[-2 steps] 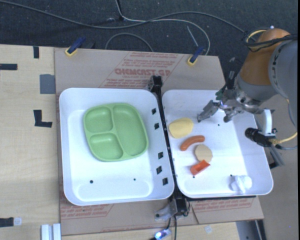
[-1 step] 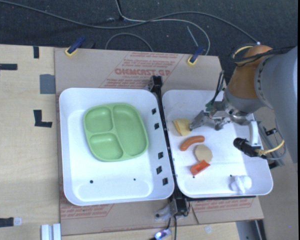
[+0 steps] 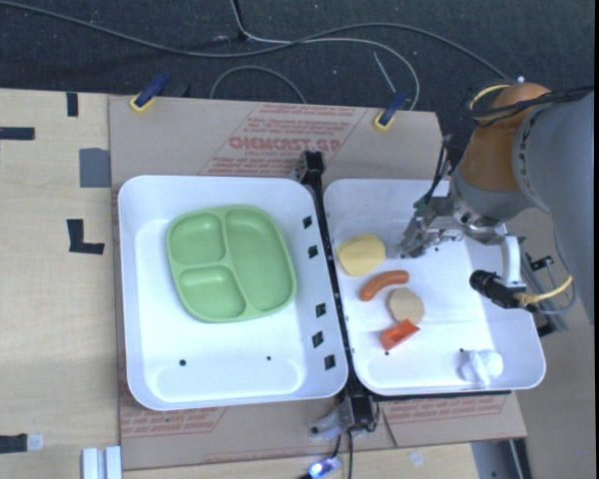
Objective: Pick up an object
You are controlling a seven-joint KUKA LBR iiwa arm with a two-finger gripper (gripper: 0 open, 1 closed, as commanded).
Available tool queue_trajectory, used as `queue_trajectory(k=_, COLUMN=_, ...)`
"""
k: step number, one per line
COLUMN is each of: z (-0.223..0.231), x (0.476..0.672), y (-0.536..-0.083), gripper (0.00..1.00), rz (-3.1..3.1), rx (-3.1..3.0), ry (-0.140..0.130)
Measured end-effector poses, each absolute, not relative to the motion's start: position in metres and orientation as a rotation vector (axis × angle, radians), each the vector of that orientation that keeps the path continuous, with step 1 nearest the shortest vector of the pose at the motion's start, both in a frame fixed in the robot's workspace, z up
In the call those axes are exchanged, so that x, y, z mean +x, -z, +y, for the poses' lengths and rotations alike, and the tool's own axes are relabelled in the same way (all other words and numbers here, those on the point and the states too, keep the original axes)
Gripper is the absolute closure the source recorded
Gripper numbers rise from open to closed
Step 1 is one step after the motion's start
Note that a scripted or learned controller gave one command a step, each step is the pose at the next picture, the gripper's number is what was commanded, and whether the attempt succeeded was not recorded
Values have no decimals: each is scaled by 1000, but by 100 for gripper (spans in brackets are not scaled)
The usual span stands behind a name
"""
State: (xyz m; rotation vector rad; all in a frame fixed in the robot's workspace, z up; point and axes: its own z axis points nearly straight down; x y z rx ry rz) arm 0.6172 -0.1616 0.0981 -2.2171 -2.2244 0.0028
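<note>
The right bin (image 3: 499, 317) holds a yellow rounded piece (image 3: 361, 253), an orange-red sausage (image 3: 382, 284), a tan potato-like piece (image 3: 405, 305), a small red-orange wedge (image 3: 398, 335) and a white object (image 3: 479, 366) in the near right corner. My gripper (image 3: 417, 238) hangs over the back of the right bin, just right of the yellow piece and above the sausage. Nothing shows between its fingers. The arm's grey body and orange band (image 3: 494, 148) rise behind it.
The left bin (image 3: 145, 267) holds a green three-compartment plate (image 3: 232, 261). A black divider with clips (image 3: 324, 267) runs between the bins. Cables (image 3: 280, 38) lie on the dark floor behind. Yellow clamps (image 3: 391, 110) hold the cardboard underlay.
</note>
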Motion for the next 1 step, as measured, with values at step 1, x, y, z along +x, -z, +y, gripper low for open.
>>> queue_trajectory(k=1, z=-161, x=625, y=-143, gripper=100, rz=-2224, rx=-2221, ry=2)
